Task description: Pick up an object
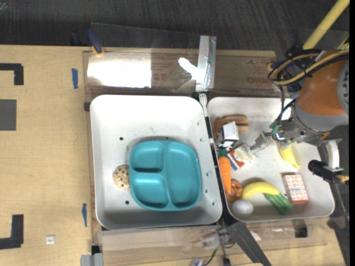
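Note:
The right bin (316, 209) holds several toy items. Among them are a carrot (224, 169), a yellow banana (260, 189), a pink box (295, 187), a white ball (242, 206) and a bread roll (231, 120). A white packet with red and blue print (241, 156) lies near the bin's middle. My gripper (265, 139) hangs low over the right bin, just right of and above that packet, with a small yellow piece (288, 154) to its right. I see nothing held in it.
The left bin (105, 115) contains a teal divided plate (165, 173) and a cookie (121, 177) at the plate's left. A clear plastic sheet (144, 71) lies behind the bins. The arm's orange band (327, 90) and cables (294, 65) overhang the right bin's far right corner.

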Controlling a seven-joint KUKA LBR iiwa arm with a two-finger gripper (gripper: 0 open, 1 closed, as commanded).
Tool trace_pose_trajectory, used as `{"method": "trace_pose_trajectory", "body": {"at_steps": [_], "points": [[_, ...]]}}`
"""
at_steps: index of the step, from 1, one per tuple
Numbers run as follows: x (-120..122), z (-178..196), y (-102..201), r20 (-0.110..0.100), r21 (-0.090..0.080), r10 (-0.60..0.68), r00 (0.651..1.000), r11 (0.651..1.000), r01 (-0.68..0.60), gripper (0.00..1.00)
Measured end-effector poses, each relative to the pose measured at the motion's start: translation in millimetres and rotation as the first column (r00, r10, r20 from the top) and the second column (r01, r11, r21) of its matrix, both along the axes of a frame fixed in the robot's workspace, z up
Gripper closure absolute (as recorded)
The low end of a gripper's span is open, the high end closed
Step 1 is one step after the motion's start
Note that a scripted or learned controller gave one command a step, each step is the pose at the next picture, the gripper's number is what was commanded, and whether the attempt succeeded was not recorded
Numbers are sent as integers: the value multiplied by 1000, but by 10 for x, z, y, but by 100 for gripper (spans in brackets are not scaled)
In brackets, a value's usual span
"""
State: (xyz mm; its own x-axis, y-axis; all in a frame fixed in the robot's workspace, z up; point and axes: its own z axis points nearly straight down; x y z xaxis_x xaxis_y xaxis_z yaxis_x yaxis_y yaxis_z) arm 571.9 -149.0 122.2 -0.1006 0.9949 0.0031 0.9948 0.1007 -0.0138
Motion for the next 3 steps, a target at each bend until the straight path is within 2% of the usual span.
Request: {"method": "trace_pose_trajectory", "body": {"at_steps": [1, 2, 3], "points": [[126, -194, -627, 18, 4, 75, 997, 997, -75, 0], [137, -82, -634, 23, -1, 74, 997, 997, -74, 100], [111, -312, -438, 26, -6, 36, 999, 999, -36, 100]]}}
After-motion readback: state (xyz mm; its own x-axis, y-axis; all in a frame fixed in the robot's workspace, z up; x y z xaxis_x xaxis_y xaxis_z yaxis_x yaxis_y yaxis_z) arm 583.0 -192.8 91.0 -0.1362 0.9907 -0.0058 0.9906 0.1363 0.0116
